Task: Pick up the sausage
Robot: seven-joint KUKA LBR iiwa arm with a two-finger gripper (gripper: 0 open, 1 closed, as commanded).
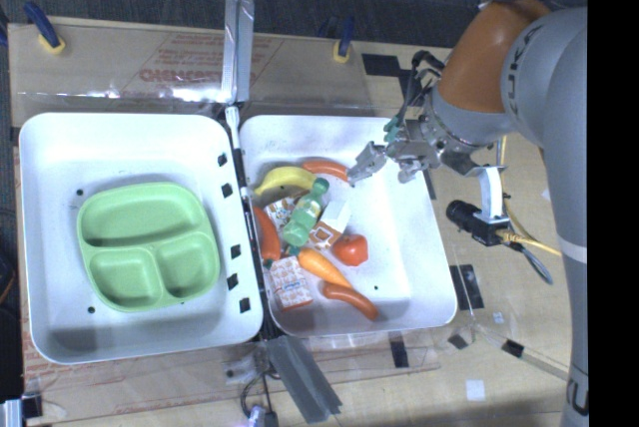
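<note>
The gripper (371, 159) hangs over the upper right part of the right bin (424, 245), right of the frame's centre, its fingers slightly spread and holding nothing. The grey arm with its orange band (479, 56) reaches in from the upper right of the frame. Just left of the fingertips, and a little lower, lies the sausage (324, 169), a reddish-orange link near the bin's upper middle, its long axis running almost left to right, its left end tucked beside a yellow banana (283, 181). The sausage is near the gripper but not touching it, so the coming move is probably a short shift to the left and a descent, with the fingers closing across the link's narrow width. Lower in the bin sit a green bottle (305, 213), a tomato (350, 249), a carrot (321, 264), and other small items. The left bin (60, 146) holds a green divided tray (150, 244). Both bins rest on the counter (300, 66).
</note>
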